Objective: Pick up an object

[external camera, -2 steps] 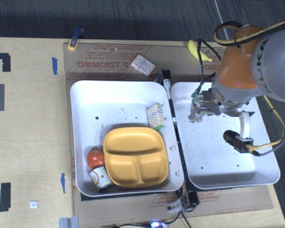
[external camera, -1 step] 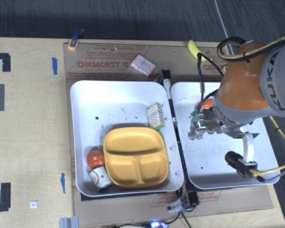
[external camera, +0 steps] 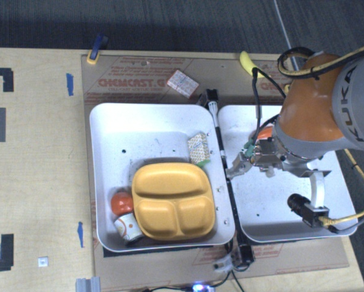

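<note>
Robot lab: taped bench (external camera: 36,163), white bins (external camera: 103,163).

A yellow tray (external camera: 172,199) lies in the left bin (external camera: 109,132) with a red-and-white ball (external camera: 124,216) touching its left edge and a patterned packet (external camera: 199,147) just above it, while the arm (external camera: 318,105) hangs over the right bin (external camera: 260,221), its gripper (external camera: 239,166) near the shared rim.

The pale wooden table (external camera: 36,181) carries a brown cardboard sheet (external camera: 139,81) with red print. Two shallow white bins sit side by side on the sheet, touching: the left bin (external camera: 109,163) and the right bin (external camera: 254,218). A small printed packet (external camera: 182,83) lies on the cardboard behind the left bin. Blue tape marks (external camera: 70,84) and black patches (external camera: 0,78) dot the table.
</note>
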Available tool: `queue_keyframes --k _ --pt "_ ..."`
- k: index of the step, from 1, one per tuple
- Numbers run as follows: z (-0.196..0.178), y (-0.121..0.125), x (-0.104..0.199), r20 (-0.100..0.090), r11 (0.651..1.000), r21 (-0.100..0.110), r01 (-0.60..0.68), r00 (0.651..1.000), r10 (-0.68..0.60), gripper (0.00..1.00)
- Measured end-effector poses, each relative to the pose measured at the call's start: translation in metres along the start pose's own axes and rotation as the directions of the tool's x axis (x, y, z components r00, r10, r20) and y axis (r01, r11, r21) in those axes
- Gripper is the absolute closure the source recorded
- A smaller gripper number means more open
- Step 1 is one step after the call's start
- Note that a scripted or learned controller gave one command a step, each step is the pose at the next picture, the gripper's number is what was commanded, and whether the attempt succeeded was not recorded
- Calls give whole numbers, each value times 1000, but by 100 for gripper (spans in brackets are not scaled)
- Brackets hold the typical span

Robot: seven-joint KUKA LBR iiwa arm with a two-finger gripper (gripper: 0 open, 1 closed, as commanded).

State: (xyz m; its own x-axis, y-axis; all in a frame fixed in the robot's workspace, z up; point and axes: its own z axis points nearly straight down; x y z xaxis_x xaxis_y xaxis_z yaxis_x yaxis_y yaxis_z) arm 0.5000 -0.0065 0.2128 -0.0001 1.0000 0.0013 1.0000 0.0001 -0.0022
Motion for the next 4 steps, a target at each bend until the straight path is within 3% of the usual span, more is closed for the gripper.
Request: queue_keyframes --k 4 --pt "0 0 0 0 1000 0 0 1000 0 0"
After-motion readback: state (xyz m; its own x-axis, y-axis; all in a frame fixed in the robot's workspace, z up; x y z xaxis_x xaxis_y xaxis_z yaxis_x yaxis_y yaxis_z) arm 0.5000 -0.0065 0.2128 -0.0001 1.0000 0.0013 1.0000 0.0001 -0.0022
